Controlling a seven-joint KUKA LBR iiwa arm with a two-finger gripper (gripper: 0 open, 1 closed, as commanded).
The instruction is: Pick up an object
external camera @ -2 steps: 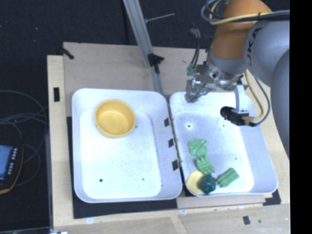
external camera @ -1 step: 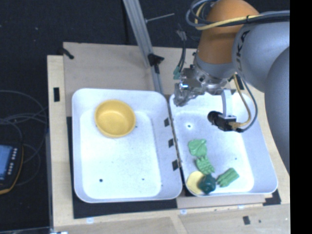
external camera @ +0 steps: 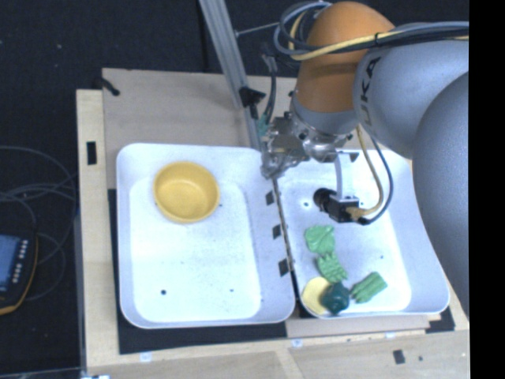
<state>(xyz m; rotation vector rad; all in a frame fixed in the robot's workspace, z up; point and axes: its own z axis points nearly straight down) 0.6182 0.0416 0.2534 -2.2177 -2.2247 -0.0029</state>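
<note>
A yellow bowl (external camera: 186, 191) is sitting upright in the left bin (external camera: 142, 290), toward its far part, round and smooth with its hollow facing up. In the right bin (external camera: 402, 235), a small cluster is lying near the left wall at the near end. It is made up of these pieces:

- a pale green crumpled piece (external camera: 319, 238)
- a second green piece (external camera: 332, 268), just nearer the camera and close against the first
- a stubby green cylinder (external camera: 368, 287), lying tilted to their right
- a dark teal lump (external camera: 337, 298)
- a yellow round piece (external camera: 312, 292), pressing against the teal lump in the near-left corner

Both bins are resting side by side on the pale bench (external camera: 173, 93).

The arm (external camera: 426, 93) is reaching in from the right, its grey link sloping down across the right bin's far end, with the orange band (external camera: 339, 54) arching above the wrist. The pincer (external camera: 274, 163) is hanging over the far end of the ridge where the two bins meet, well apart from the green cluster and from the bowl. Its metal body is hiding its tips, so I cannot tell whether it is standing wide or narrow.
</note>
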